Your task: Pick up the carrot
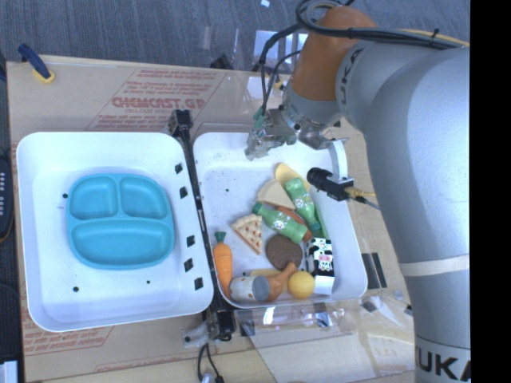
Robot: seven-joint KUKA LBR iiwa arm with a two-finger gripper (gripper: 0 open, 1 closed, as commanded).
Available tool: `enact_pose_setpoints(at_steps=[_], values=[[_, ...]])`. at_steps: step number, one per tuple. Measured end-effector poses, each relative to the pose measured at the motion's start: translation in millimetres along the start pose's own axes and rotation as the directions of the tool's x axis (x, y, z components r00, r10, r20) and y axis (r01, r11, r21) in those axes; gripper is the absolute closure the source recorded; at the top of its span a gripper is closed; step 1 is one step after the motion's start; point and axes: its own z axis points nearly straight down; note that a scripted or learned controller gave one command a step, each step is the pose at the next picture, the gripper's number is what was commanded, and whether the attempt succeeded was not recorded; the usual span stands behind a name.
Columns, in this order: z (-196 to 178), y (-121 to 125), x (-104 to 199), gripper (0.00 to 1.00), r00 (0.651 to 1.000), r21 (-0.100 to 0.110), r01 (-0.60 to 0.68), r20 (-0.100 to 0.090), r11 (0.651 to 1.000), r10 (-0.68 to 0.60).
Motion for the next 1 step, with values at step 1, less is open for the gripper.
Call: enact_pose_setpoints(at_steps=[1], values=[[10.6,-34.9,-42.6,1.0,0.908,0.008,0.42,-0.004,0.908,-0.42]])
